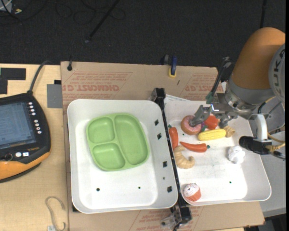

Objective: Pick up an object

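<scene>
Gripper (203, 117): we cannot tell how far its fingers part, nor whether they grip anything; it sits low over the pink doughnut (189, 125) | right bin (253, 189), far side: doughnut, red piece (212, 122), corn cob (212, 134), red chilli (193, 147), croissant (184, 160) | left bin (82, 186): we log a green divided tray (117, 141).

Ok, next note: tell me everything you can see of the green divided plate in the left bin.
The green divided plate is pale green, smooth and plastic-looking, a rounded rectangle with three compartments: two smaller ones on its left side, one long one on its right. It lies flat and slightly rotated on the floor of the left bin, toward that bin's upper middle. Nothing rests in it, and it touches only the bin floor.
</scene>
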### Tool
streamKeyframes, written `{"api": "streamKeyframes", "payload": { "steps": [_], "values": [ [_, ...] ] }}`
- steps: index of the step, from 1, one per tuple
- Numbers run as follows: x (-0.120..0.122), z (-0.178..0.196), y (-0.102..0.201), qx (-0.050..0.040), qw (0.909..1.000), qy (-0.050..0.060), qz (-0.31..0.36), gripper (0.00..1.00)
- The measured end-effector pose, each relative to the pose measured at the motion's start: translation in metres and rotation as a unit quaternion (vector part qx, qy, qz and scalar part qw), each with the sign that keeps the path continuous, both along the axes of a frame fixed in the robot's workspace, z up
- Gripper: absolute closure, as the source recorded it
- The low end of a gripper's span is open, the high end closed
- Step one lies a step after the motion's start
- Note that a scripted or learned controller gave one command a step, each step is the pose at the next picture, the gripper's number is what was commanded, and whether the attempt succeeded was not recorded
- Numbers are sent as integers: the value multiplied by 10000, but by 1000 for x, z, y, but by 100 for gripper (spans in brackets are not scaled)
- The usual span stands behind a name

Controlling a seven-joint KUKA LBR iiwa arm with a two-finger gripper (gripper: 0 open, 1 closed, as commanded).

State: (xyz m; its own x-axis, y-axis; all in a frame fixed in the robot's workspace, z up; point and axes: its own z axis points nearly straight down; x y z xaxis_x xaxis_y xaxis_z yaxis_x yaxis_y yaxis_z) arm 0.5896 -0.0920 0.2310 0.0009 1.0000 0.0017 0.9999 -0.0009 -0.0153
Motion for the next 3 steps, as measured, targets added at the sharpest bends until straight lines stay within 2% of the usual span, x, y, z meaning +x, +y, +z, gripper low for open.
{"api": "streamKeyframes", "payload": {
  "steps": [1,2,3],
  "values": [
    [2,8,0,-7,10000,-69,9,0],
    [0,-54,9,-2,10000,-42,14,0],
    [0,-93,4,-39,9999,-112,-16,0]
  ]
}}
